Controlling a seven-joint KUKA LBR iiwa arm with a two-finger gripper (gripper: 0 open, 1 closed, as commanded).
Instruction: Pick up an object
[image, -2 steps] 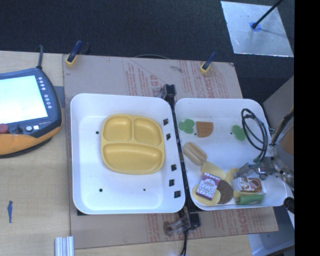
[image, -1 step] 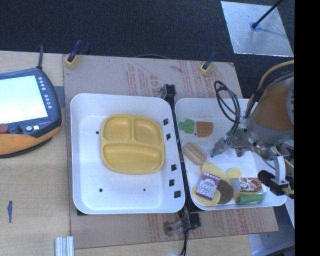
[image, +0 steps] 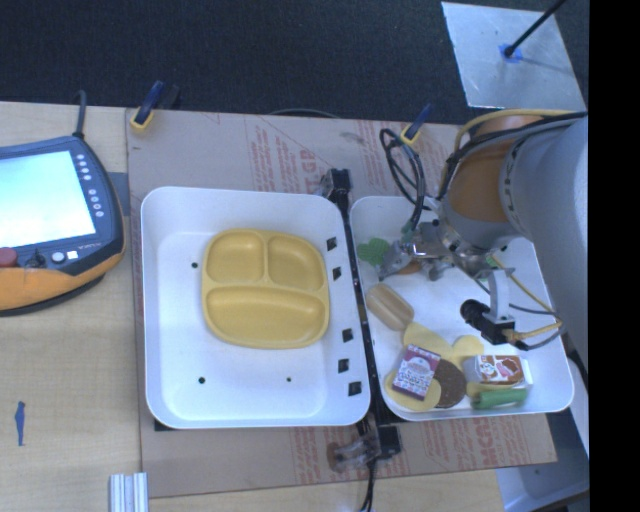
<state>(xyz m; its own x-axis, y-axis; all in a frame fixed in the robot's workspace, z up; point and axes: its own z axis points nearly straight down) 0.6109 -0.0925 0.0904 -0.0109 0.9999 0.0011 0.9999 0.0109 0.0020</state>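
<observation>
Two shallow white bins stand side by side on a flat cardboard sheet (image: 290, 150) laid over the wooden bench (image: 60, 380). The left bin (image: 170, 300) holds a yellow three-compartment plastic tray (image: 266, 288) at its centre. The right bin (image: 552, 395) holds the remaining items: a small green piece (image: 375, 250) at its far left, a tan bread-roll shape (image: 389, 305) nearer, and, along the near edge, a small printed packet (image: 416, 372) lying on a yellow flat piece (image: 430, 345), with a dark brown disc (image: 449, 384) and a labelled box (image: 499, 371) to its right. The grey arm with orange band (image: 505, 180) reaches over this bin's far part. A handheld control pendant with screen (image: 50, 215) lies left of the bins.
</observation>
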